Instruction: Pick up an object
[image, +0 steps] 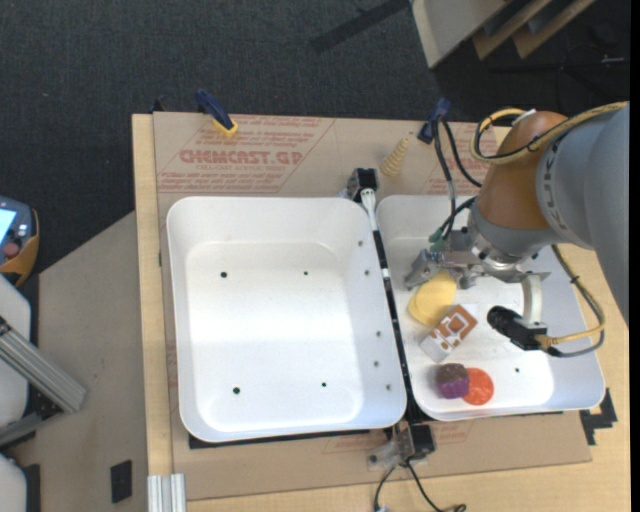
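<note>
My gripper (432, 268) hangs low over the upper left part of the right bin (570, 385), with its fingers pointing toward the bin's left wall. Just below it lies a pale yellow round object (433, 299), close to the fingertips but not between them. A white block with an orange pattern (449, 333) rests below the yellow one. Nearer the front edge sit a purple object (451, 381) and an orange-red ball (479, 387), touching each other.
The left bin (195, 400) stands beside the right one, their rims meeting along a black divider strip (385, 290). Both rest on a cardboard sheet (250, 150) held by clamps at the back. The arm covers the right bin's upper right part.
</note>
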